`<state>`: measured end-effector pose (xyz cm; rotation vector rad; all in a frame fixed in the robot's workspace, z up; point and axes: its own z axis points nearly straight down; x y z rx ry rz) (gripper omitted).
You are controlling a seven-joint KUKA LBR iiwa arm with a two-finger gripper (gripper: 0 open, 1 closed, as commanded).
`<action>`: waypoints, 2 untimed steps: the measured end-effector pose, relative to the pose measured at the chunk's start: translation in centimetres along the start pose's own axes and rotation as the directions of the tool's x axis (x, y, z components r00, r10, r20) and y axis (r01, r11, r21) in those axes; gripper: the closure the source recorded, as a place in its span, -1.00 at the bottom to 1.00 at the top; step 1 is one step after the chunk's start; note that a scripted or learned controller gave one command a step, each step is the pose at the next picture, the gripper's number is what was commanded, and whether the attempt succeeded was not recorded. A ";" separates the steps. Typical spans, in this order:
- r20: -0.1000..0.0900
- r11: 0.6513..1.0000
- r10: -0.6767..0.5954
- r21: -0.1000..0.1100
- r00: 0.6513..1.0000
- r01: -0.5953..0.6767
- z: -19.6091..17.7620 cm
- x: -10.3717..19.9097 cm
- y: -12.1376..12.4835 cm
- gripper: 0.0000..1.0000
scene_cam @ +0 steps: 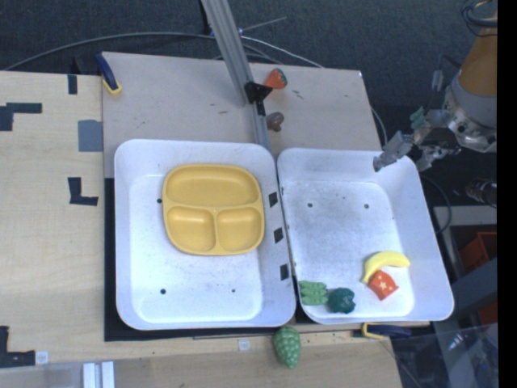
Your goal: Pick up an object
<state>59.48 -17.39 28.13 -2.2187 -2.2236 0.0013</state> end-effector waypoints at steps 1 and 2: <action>0.000 1.000 0.000 0.000 1.000 0.000 0.0 0.0 0.0 -1.00; -0.001 1.000 0.000 0.006 1.000 0.000 6.1 0.4 0.6 -1.00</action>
